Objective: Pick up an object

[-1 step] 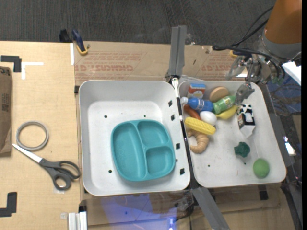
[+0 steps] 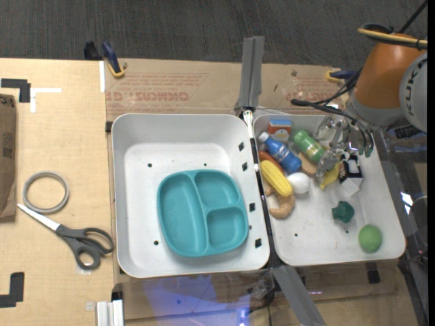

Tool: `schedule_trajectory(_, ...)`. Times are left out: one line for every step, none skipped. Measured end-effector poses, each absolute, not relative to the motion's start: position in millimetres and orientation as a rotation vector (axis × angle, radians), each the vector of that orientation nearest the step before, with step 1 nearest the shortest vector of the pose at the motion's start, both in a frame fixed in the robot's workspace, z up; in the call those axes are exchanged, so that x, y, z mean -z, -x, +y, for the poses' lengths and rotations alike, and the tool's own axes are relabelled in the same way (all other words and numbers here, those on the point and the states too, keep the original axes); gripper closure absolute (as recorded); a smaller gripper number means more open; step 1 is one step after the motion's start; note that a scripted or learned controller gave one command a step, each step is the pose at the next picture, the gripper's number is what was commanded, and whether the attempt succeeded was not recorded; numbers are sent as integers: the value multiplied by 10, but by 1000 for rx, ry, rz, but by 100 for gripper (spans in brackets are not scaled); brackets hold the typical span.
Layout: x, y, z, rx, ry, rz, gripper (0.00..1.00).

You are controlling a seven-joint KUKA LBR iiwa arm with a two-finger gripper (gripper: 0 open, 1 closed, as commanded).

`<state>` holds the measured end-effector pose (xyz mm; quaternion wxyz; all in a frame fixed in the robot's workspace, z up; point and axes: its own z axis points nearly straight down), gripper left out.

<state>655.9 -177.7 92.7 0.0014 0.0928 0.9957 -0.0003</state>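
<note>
the claw hangs low over the right bin, beside a yellow piece; its grip cannot be told. the corn cob lies leftward, angled diagonally.

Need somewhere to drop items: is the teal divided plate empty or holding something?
Empty: the teal divided plate in the left bin shows three bare compartments.

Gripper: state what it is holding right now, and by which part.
Cannot be told. The gripper hangs low in the right bin, over the clutter near a yellow item, but no object is clearly seen in its hold.
</note>
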Motion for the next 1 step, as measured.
schedule_trajectory(-1048, -6583, -1769, 5, -285, 3118, 100)
